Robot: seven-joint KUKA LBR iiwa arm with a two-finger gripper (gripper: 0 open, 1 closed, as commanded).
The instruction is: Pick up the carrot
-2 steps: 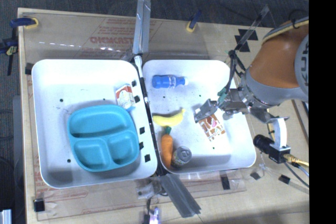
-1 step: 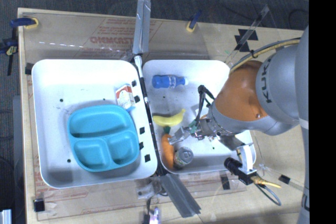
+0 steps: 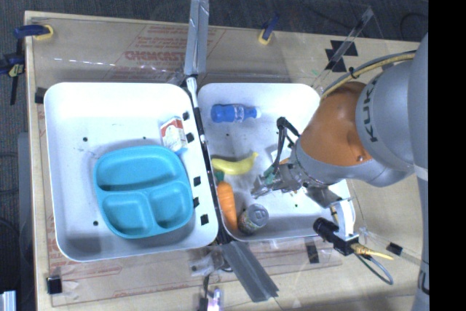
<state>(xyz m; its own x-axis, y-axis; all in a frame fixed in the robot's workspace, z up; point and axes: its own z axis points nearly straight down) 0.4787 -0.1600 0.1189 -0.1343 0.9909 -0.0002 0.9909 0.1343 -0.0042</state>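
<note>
Orange tapered carrot (image 3: pixel 227 205) lies in the right shallow white plastic bin (image 3: pixel 309 94), hard against that bin's left wall near the front corner, long axis running roughly front to back; a yellow curved banana (image 3: pixel 234 164) sits just behind it, nearly touching its top end; a small silver metal can (image 3: pixel 254 217) sits just beside its lower right, close enough to crowd a finger; a blue plastic bottle (image 3: pixel 233 113) lies well apart toward the back of the same bin; the left shallow white plastic bin (image 3: pixel 69 105) holds a light-blue three-compartment plastic tray (image 3: pixel 143 191) and a small red-and-white packet (image 3: pixel 172 133), neither in play; the two-finger gripper (image 3: pixel 271 183) hangs over the middle of the right bin, to the right of the carrot and not touching it, nothing visibly between its fingers; how wide they stand cannot be told, wrist bulk and clutter blur it; judged step: approach, grasp not yet made; to do it well, shift left until centred over the carrot's mid-length, turn the wrist so the fingers close across the narrow width, not along it; the wall-side finger has little room, so come down straight and slow; keep the other finger out of the can and clear of the banana; risk is a wall clip or nudging the can onto the carrot.
</note>
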